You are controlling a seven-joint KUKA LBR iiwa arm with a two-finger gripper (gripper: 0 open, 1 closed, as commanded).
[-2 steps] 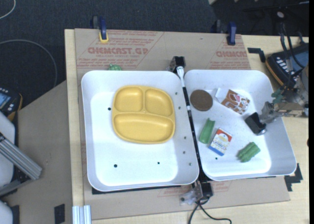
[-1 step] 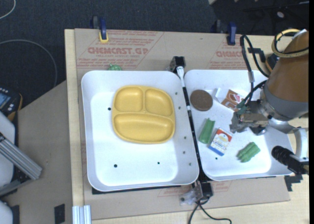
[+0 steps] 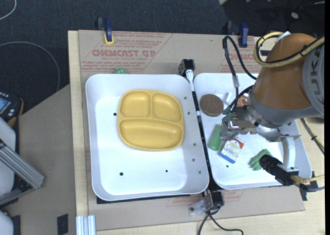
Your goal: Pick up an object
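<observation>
In the right bin point(image 3: 304, 169), mid-frame, the claw point(image 3: 233, 126) hangs over a green tube point(image 3: 215, 137) and small packet point(image 3: 231, 150); can't tell its state.

You are looking at red print reading "CHEMCAST G P" on the brown protective sheet point(image 3: 129, 48) covering the desk, just behind the left bin. You are also seeing part of large dark lettering, seemingly "UK", on the arm's grey casing point(image 3: 315, 82) at the right edge; the small packet's point(image 3: 231, 149) print is staying too blurred to read.
</observation>
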